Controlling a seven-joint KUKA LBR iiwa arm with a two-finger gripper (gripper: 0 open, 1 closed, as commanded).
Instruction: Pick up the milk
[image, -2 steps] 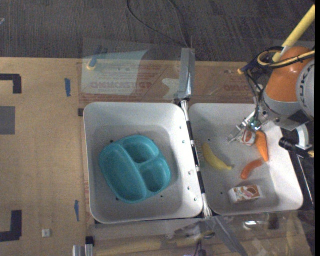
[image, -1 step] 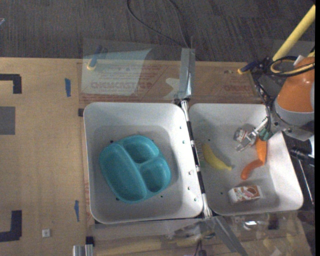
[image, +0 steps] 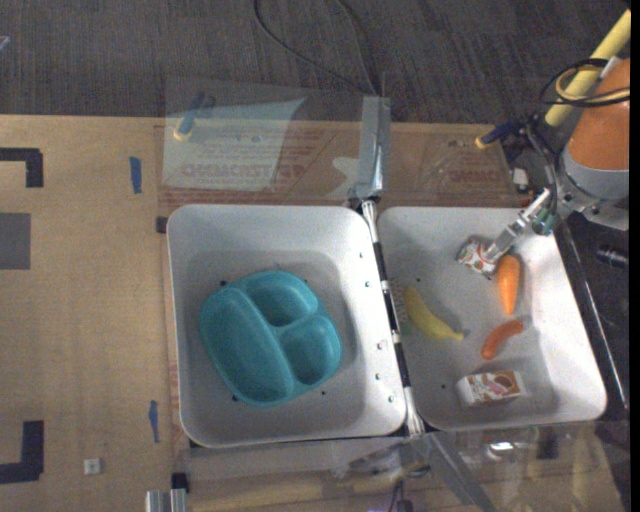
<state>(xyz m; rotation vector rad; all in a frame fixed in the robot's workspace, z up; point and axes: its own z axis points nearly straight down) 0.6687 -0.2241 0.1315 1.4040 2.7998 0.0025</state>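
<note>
we're reaching: gripper (image: 497, 243) touches a can (image: 477, 255) upper right, grip unclear; milk (image: 491, 387) sits lower right, next target

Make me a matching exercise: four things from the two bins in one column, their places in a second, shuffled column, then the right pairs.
Things:
1. teal divided plate
2. banana
3. milk carton
4. small can

Places:
A. right bin, near its front edge
B. right bin, at the gripper tip
C. left bin
D. right bin, close to the divider between the bins

Pairs: 1-C, 2-D, 3-A, 4-B
</note>
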